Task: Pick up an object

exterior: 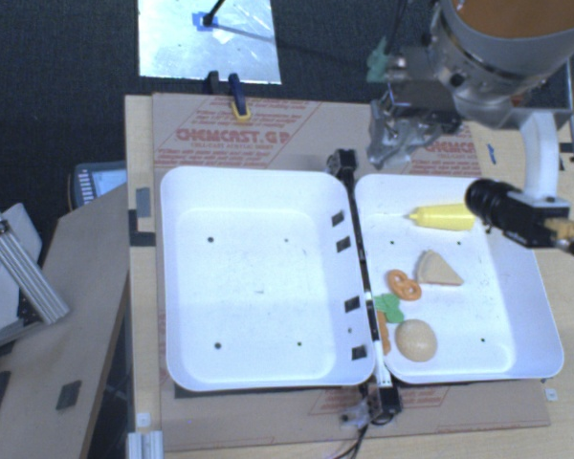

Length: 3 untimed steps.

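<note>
I see a smooth yellow bottle, tan wedge, orange pretzel and pale round bun in the right bin, below the gripper at the bin's far edge.

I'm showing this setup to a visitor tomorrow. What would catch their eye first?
Probably the big grey arm with its orange band, looming over the top right, its gripper above the far edge of the right bin. Next, the bright cluster in that bin: a yellow bottle, a tan wedge, an orange pretzel, a green piece and a beige ball.
</note>
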Each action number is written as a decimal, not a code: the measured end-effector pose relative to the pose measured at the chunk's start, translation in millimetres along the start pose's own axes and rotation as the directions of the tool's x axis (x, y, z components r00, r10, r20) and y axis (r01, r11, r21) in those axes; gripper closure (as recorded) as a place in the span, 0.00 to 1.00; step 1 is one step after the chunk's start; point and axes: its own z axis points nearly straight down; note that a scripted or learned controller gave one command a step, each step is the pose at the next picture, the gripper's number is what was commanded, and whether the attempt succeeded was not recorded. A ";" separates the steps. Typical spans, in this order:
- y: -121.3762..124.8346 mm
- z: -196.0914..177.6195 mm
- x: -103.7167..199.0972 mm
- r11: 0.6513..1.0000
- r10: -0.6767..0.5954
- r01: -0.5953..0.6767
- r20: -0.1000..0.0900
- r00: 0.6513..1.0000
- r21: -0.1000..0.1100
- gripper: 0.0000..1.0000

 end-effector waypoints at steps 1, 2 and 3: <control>-1.1 66.0 56.4 1.000 -0.001 0.000 0.006 1.000 0.017 1.00; 40.7 4.4 91.5 1.000 0.003 -0.003 0.003 1.000 0.005 1.00; 39.4 -4.0 90.1 1.000 0.002 -0.002 0.003 1.000 0.010 1.00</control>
